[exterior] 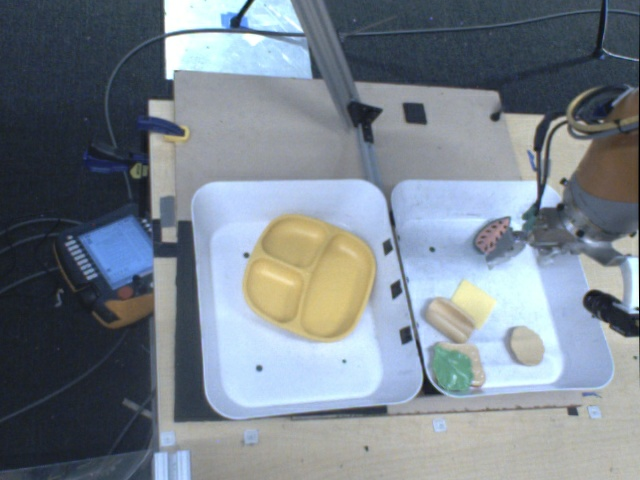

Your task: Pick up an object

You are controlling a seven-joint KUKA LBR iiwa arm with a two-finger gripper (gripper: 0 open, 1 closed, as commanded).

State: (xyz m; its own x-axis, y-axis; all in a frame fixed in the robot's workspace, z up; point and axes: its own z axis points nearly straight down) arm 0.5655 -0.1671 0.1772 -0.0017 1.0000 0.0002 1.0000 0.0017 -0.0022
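Gripper over right bin, fingers clamped on reddish slice; slice sticks out leftward from fingertips, clear of floor.

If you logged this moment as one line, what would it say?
gripper: over right bin, shut on pink slice | tan roll, yellow block in bin | yellow tray in left bin

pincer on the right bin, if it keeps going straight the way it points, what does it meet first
The pincer points left across the right bin, with the pinkish slice at its tip. Beyond that lies bare bin floor, then likely the wall where the two bins meet. Its height above the floor is unclear.
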